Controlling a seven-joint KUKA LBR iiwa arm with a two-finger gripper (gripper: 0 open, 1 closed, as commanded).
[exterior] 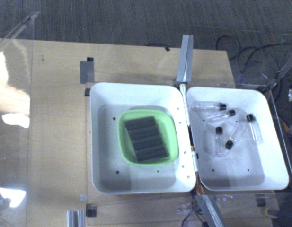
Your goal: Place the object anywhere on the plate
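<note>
A green square plate (148, 136) lies in the left white bin (103, 141). A dark ribbed rectangular block (146, 139) rests flat on the plate, covering most of its middle. In the right white bin (259, 174) lie several clear vials with black caps (228, 126), scattered across its upper half.
A grey metal post (185, 58) stands behind the seam between the two bins. The wooden bench (46, 126) extends to the left. Cables (259, 56) lie on the floor at the upper right.
</note>
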